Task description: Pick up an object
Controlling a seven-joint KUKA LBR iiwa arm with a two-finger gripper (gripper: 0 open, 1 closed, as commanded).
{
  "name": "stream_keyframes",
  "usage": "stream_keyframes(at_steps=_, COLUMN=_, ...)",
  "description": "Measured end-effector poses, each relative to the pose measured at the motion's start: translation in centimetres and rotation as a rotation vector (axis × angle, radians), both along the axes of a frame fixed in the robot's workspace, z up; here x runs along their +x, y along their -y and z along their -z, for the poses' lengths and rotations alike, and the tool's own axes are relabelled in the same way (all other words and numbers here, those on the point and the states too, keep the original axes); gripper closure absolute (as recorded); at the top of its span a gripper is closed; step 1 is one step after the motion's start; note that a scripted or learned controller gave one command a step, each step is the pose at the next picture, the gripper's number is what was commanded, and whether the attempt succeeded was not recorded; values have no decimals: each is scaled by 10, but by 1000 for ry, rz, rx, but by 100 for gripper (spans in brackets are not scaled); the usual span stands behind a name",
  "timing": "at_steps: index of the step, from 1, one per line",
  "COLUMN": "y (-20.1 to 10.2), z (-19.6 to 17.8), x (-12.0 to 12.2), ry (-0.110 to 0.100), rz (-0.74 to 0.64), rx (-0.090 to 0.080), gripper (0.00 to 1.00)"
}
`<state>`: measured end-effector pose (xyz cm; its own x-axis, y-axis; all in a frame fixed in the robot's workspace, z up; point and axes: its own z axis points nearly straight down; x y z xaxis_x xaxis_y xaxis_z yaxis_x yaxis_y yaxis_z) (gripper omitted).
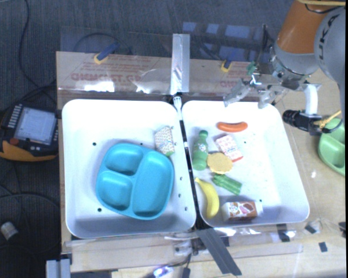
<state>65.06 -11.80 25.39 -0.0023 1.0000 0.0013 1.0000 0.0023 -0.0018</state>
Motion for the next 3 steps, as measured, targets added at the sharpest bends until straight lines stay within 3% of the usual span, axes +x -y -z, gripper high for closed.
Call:
stream_keyframes(at_steps=1, y=10, z=106, x=7, ry=-2, rz=-8, rx=-4, gripper=0)
stream_keyframes(at_steps=2, y=32, z=149, x=22, ry=21, rz=11, rx=-9, gripper=0)
stream_keyframes(at_steps=3, y=49, z=165, x=0, ry=8, rz=3, rx=-8, gripper=0)
